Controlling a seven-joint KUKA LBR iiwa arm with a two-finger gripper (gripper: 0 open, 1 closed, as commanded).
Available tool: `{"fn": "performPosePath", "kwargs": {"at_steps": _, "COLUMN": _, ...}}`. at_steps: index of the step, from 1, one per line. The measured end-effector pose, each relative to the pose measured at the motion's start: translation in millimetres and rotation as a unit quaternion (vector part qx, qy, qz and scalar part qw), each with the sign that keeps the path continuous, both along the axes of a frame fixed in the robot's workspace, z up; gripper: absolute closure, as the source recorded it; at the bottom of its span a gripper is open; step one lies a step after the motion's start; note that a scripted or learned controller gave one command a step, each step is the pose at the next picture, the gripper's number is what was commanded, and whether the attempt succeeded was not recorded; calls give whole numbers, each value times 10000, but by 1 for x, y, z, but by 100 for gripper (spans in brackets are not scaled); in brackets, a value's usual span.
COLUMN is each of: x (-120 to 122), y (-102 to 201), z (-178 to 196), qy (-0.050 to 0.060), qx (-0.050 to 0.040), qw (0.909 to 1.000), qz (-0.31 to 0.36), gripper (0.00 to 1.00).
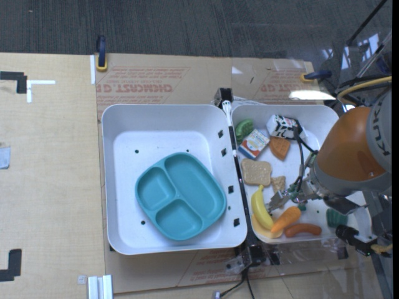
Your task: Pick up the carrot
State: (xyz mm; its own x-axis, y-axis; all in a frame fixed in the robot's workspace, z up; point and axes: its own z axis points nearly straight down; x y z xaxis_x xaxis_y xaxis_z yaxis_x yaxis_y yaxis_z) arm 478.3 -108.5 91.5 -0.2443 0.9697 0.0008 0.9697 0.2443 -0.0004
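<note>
Two bins | left (112, 167): teal tray (180, 195) | right (324, 114): carrot (287, 220), banana (260, 209) | hand (278, 199) spread.

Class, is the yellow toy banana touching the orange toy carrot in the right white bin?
Cannot tell. In the camera view the yellow toy banana and orange toy carrot lie side by side, too close to make out contact or a gap.

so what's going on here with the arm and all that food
The arm has reached into the right bin, and its gripper sits low among the toy food, just above the carrot and beside the banana. The carrot lies in the bin, not yet lifted. The left bin holds a teal divided plate.
</note>
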Motion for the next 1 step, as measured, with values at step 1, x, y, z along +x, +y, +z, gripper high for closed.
{"fn": "performPosePath", "kwargs": {"at_steps": 1, "x": 2, "y": -1, "z": 9, "qy": -19, "qx": -8, "qw": 10000, "qz": -29, "gripper": 100}}
